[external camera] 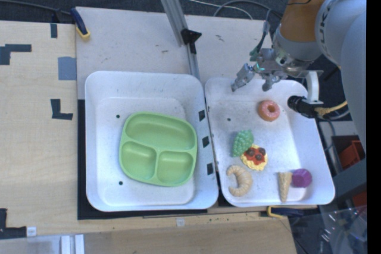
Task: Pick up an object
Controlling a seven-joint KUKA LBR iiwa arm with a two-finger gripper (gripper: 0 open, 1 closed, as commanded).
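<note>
My gripper (254,81) hangs over the far edge of the right bin (309,146), its two fingers spread open with nothing between them. Below it in that bin lie a pink-iced donut (269,110), a green bunch of grapes (242,141), a small pizza slice (255,157), a tan croissant (239,179) and an ice-cream cone with a purple scoop (292,181). The donut is the nearest piece, a little to the right and nearer the camera than the fingers.
The left bin (101,128) holds a green divided plate (158,148). A slanted metal pole (172,3) ends at a black clamp between the bins' far edges. A black cable loops behind the gripper's right side.
</note>
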